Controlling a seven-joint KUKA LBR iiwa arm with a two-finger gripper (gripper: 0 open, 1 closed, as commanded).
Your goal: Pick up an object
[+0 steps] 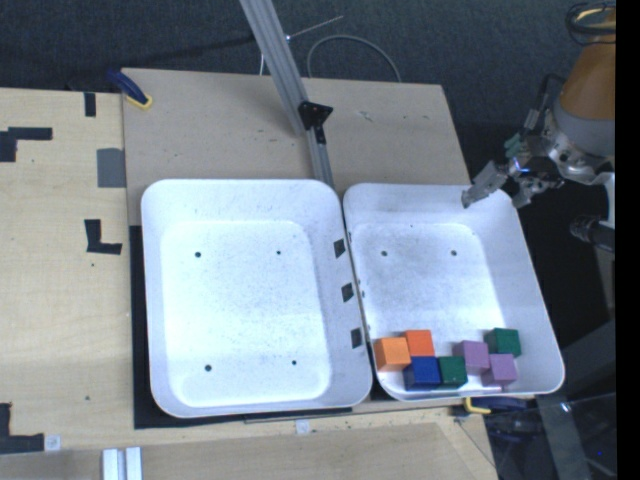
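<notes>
Along the near wall of the right-hand bin (520,268) sits a huddle of small cubes: two orange blocks (393,352) at the left end, then a blue block (424,371) touching a dark green block (452,370), two purple blocks (503,368) beyond them, and a second green block (504,342) at the right (all packed close, several touching). Well apart from them, over the bin's far right corner, hangs the gripper (487,183) with nothing between its fingers, though how far they are spread I cannot tell.
</notes>
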